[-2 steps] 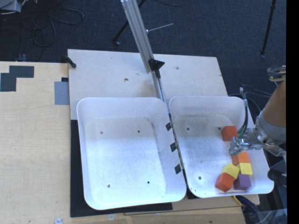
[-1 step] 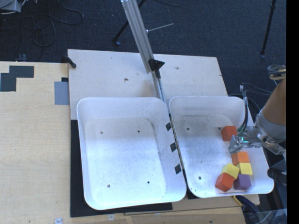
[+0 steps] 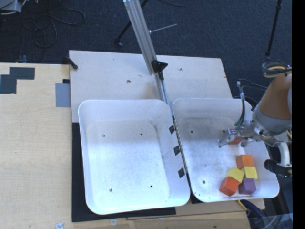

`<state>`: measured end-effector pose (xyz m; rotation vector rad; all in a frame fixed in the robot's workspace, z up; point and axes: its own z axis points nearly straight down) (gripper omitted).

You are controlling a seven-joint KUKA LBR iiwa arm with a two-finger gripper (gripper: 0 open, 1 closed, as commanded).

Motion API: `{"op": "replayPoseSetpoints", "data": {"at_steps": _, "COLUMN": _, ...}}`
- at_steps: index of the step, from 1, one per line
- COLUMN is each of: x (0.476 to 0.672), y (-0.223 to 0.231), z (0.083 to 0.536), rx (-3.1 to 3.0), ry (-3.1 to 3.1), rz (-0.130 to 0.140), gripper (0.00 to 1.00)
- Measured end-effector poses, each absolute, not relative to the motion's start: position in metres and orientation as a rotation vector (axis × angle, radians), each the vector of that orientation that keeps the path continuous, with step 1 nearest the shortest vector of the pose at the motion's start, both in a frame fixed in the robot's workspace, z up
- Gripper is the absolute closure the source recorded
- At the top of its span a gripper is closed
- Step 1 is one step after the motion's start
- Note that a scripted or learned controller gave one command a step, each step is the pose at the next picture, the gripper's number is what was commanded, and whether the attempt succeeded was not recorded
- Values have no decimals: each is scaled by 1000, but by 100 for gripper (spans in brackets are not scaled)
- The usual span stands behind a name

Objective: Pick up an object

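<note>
My gripper (image 3: 231, 140) hangs low over the right side of the right bin (image 3: 205, 113), reaching in from the right below the arm's orange band. A small red-orange patch (image 3: 235, 140) shows right at the gripper; I cannot tell whether it is a block or whether it is held. Several blocks are clustered in the bin's near right corner, just below the gripper: an orange block (image 3: 245, 161), a yellow block (image 3: 251, 172), a second yellow block (image 3: 235, 174), a red-orange block (image 3: 228, 186) and a purple block (image 3: 247, 186).
The left bin (image 3: 124, 156) lies beside the right one, and small black clips run along their shared edge. A slanted metal rail (image 3: 143, 35) rises behind the bins. Light wooden bench surface lies to the left.
</note>
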<state>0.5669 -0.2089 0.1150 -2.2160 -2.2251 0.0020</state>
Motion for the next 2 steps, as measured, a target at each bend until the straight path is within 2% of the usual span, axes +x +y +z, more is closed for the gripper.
{"op": "replayPoseSetpoints", "data": {"at_steps": 1, "x": 617, "y": -193, "z": 90, "rx": -2218, "ry": -2224, "rz": -1, "gripper": 0}}
{"op": "replayPoseSetpoints", "data": {"at_steps": 2, "x": 668, "y": -176, "z": 91, "rx": -2219, "ry": -2225, "rz": -2, "gripper": 0}}
